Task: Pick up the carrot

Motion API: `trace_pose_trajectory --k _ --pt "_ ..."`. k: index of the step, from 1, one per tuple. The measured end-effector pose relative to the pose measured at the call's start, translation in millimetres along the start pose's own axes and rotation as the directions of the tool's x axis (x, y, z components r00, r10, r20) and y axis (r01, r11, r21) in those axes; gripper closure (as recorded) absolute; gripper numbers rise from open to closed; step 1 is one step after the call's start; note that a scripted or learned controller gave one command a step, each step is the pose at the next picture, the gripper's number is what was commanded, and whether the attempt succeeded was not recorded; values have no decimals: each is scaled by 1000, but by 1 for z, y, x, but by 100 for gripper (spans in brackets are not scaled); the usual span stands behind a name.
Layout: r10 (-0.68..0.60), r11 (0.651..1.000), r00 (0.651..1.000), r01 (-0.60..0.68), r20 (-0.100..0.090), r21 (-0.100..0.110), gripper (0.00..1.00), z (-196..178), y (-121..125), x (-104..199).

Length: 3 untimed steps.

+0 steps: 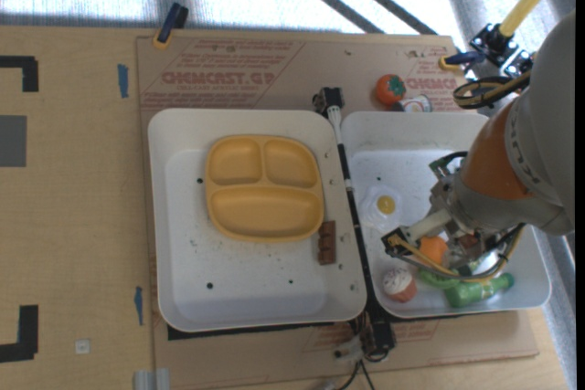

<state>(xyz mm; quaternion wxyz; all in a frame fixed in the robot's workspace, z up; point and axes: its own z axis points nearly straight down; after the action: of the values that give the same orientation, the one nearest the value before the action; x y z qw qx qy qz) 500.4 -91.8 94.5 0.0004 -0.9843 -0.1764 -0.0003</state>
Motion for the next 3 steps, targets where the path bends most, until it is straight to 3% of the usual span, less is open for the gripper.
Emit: trace_pose_trajectory --k 1,2,3 --pt "151 988 988 -151 -9 -6 100 4 52 10" --pt "150 989 989 -150 -1 2 0 9 48 9" --pt "150 989 989 -150 -17 -10 0 6 16 -22"
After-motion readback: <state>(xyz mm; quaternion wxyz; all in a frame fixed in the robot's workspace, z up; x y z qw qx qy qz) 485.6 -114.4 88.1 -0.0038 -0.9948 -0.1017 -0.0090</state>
